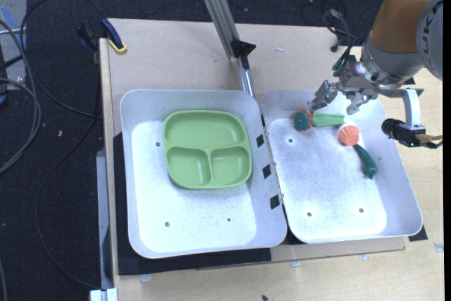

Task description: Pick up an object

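Two white bins (141,151) side by side on the counter (162,46). Pincer (340,101) spread open, gripping nothing, poised above the right bin's far edge. Just beneath: pale green stick with teal knob (317,120), touching or nearly touching an orange-pink piece (348,134) and a dark teal piece (367,161). Likely to nudge neighbours or close on air given crowding. Green divided plate (208,149) well apart, left bin.
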